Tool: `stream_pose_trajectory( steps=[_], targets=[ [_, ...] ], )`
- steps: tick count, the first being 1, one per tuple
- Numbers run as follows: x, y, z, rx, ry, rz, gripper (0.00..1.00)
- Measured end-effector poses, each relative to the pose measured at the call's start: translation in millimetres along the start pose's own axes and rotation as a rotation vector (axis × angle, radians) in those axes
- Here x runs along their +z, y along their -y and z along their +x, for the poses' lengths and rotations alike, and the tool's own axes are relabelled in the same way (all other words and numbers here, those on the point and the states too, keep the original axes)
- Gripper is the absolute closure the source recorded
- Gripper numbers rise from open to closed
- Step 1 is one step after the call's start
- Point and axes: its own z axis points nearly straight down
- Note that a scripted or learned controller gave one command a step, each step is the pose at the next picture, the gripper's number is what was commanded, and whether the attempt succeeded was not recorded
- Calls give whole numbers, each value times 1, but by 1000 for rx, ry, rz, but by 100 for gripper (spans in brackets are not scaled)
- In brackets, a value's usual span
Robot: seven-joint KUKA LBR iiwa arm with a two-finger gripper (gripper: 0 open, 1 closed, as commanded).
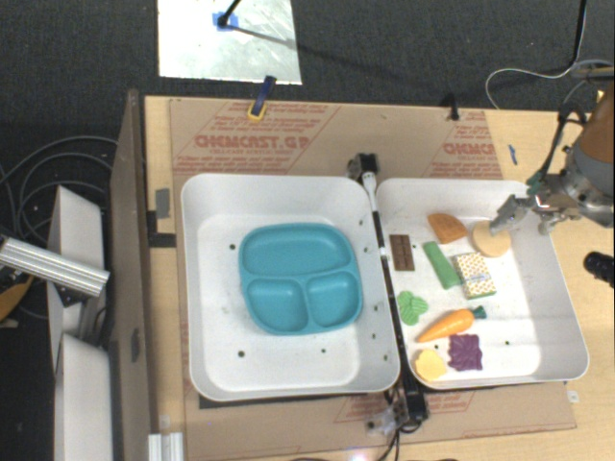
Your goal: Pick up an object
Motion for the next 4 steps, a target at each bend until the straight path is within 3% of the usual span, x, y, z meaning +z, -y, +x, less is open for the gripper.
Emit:
stream_pose_trajectory(
  steps=[1,2,3,4],
  targets=[
    [62,-23,71,-7,-5,3,0],
    [104,7,73,0,8,-19,0],
    [102,49,65,1,8,-23,0],
    [106,-58,3,0,-2,0,0]
  ],
)
